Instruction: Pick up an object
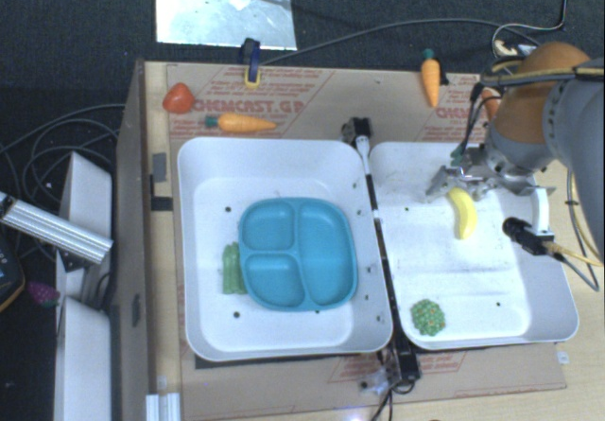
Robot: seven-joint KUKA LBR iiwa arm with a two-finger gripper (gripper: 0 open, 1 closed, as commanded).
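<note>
A yellow banana [464, 217] lies in the upper middle of the right bin [558, 301]. My gripper [459, 184] hangs right over the banana's far end, its grey fingers splayed to either side of that tip and open. Nothing is lifted; the banana rests on the bin floor. A green knobbly ball [428, 317] sits near the same bin's front edge, well clear of the gripper. The arm [544, 121] comes in from the right over the bin's far corner.
The left bin [203, 173] holds a blue divided plate [297, 254] with a green pickle-like piece [231, 269] at its left side. On the bench behind the bins lie two toy carrots [246, 124] [431, 80] and a red piece [178, 98].
</note>
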